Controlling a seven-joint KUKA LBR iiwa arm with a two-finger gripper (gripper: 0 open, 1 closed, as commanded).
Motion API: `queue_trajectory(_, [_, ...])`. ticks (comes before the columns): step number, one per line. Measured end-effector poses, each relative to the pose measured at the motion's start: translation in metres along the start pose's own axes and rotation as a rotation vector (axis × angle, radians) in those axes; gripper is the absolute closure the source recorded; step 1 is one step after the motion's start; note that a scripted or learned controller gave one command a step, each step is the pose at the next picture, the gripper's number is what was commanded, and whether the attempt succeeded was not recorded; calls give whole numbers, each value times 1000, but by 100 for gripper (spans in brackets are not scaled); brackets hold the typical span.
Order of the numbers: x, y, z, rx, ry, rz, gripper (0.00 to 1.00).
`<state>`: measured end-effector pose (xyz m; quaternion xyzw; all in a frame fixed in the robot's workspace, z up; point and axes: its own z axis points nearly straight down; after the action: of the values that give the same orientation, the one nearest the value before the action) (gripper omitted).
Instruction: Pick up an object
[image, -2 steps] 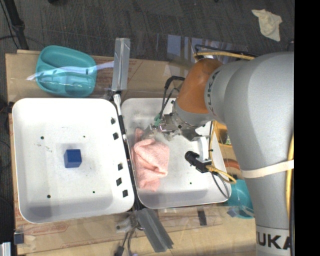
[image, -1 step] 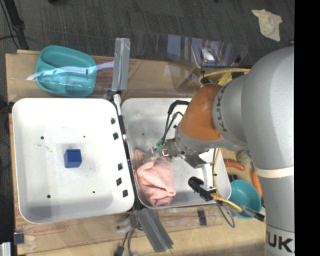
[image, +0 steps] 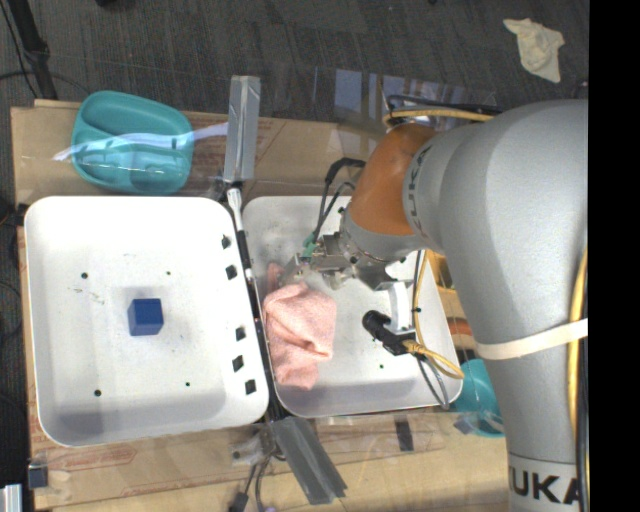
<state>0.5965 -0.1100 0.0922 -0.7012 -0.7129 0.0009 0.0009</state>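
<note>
A crumpled pink cloth (image: 299, 327) lies in the right bin (image: 340, 392), against its left wall. A small blue cube (image: 146, 316) sits near the middle of the left bin (image: 60, 400). My gripper (image: 318, 258) hangs low over the right bin, just above the cloth's upper edge, at the end of the grey arm with its orange band (image: 385, 195). The wrist hides the fingertips.
A teal plastic container (image: 132, 140) rests on the bench beyond the left bin. Black clips line the divider (image: 243, 300) between the bins. Cables and a black fitting (image: 385, 332) hang over the right bin's right side. The arm's bulk covers the bench's right part.
</note>
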Motion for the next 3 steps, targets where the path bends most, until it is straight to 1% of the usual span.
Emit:
queue_trajectory(1, [-25, -49, 0, -2, 1, -134, 0])
queue_trajectory(2, [17, -29, 0, -2, 0, -204, 0])
queue_trajectory(3, [-2, -93, 0, -1, 1, -276, 0])
